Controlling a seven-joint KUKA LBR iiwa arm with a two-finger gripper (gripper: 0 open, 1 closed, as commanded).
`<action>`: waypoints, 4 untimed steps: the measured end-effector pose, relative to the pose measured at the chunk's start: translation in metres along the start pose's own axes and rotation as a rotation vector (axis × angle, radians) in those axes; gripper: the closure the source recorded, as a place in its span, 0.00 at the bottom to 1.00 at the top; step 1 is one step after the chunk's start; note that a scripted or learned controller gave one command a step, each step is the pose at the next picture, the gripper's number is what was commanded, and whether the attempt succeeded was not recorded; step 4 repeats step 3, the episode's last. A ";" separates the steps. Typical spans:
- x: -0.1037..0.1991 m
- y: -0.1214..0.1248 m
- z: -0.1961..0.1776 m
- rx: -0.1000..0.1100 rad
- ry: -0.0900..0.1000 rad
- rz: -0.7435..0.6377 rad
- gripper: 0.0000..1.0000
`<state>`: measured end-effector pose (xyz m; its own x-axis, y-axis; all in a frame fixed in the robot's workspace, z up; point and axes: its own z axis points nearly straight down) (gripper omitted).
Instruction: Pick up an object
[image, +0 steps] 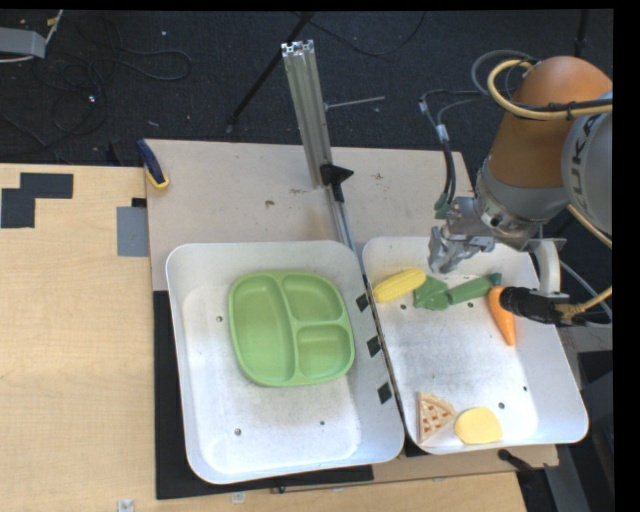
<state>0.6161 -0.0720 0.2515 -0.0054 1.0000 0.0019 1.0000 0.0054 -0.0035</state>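
Camera view, read left to right: the left bin (200, 420) holds a green plate (292, 328) with three compartments, sitting a little toward 12 o'clock of that bin's middle. Across the seam, the right bin (545, 410) carries the candidates for picking. At its 11 o'clock lies a corn cob (398, 285), and just beside it, toward 3 o'clock, a green piece (455, 293) that looks like a pepper or bean. A carrot (503, 315) lies at the bin's 2 o'clock, close to the far wall. Down at 6 o'clock a pizza slice (433, 416) and a yellow round (478, 426) sit touching or nearly so.

The claw (455, 246) hangs above the gap between corn and green piece, near the bin's 12 o'clock rim; whether it is apart or together cannot be told, and nothing is seen between its tips.

Risk, as I judge it: corn and green piece lie so close that a descent here may land on both, push one aside, or close on nothing. The corn's rounded body may also roll out of a pinch. The rim at 12 o'clock leaves little room on that side, and the carrot crowds the wall at 3 o'clock. Open floor lies in the bin's middle, so a nudged item would slide toward 6 o'clock freely.
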 end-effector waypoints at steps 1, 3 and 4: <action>0.046 -0.003 0.003 0.002 0.000 0.001 1.00; 0.145 -0.003 0.009 -0.001 -0.001 0.001 1.00; 0.145 -0.003 0.009 -0.001 -0.001 0.001 1.00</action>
